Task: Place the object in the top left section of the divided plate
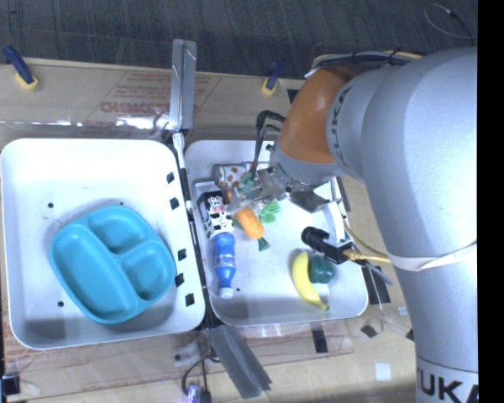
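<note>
The orange carrot (249, 222) lies just below the pincer (254, 193).

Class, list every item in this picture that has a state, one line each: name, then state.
divided plate: flat in the left bin, nothing in its sections
blue bottle: lying on its side in the right bin
banana: lying flat, in the right bin
carrot: lying in the right bin, below the hand
hand: low over the right bin
</note>
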### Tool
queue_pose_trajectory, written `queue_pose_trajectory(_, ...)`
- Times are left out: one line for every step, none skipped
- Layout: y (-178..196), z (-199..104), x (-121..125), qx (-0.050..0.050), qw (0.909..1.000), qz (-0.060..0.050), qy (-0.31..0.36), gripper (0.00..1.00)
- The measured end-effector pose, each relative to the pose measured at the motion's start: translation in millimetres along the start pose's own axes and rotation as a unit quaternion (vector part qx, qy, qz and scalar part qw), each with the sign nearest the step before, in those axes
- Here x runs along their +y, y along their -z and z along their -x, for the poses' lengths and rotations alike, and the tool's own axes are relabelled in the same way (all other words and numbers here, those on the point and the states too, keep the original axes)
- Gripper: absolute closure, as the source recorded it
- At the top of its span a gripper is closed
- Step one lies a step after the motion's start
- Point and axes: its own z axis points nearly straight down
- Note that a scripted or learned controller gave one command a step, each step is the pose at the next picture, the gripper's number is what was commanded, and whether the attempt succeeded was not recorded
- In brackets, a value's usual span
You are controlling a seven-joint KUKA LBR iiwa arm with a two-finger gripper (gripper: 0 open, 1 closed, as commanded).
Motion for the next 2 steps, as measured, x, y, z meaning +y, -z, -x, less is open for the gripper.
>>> queue_pose_trajectory(68,-71,31,0.000,0.9985,0.001,0.055,1.00)
queue_pose_trajectory(70,-124,61,-0.001,0.9885,0.002,0.151,1.00)
